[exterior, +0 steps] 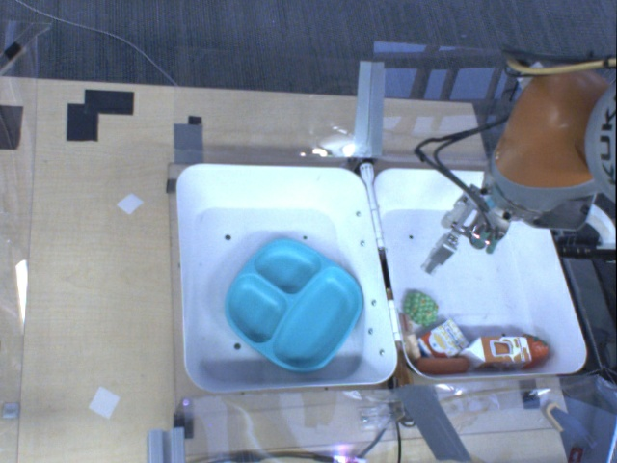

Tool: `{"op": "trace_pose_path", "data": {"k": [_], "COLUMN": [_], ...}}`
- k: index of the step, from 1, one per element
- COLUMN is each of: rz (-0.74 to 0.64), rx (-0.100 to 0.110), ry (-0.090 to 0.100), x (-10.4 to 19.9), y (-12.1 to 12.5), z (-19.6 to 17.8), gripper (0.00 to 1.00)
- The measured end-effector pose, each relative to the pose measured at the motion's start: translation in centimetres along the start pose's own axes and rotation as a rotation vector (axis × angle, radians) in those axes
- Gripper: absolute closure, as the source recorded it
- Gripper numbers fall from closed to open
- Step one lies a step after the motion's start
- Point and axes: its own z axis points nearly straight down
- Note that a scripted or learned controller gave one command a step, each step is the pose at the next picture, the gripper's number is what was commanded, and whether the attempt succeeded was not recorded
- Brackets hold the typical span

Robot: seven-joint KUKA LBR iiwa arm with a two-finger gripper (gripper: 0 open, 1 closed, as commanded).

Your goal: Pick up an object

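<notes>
My gripper (451, 243) hangs over the middle of the right bin (540, 268), its fingers pointing down and to the left, with nothing seen between them. Below it, along the bin's near wall, lie a green knobbly ball (420, 306), a small white and yellow packet (445, 337), a red sausage-like piece (442, 363) and a red bottle with a white label (508, 351). The gripper sits above and slightly right of the green ball, apart from all of these.
The left bin (207, 210) holds a blue divided plate (293, 303) with three compartments. A metal post (369, 109) stands at the back between the bins. Black cables (453, 143) loop near the wrist.
</notes>
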Motion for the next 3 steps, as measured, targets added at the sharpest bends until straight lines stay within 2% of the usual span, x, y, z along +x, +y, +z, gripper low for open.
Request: {"op": "trace_pose_path", "data": {"k": [1, 2, 3], "rz": [0.025, 0.194, 0.366], "rx": [0.002, 0.002, 0.004], "ry": [0.004, 0.003, 0.002], "x": [7.8, 6.9, 0.5], "y": [-3.3, -4.7, -9.8], "z": [0.1, 7.2, 1.6], "gripper": [0.0, 0.0, 0.0]}}
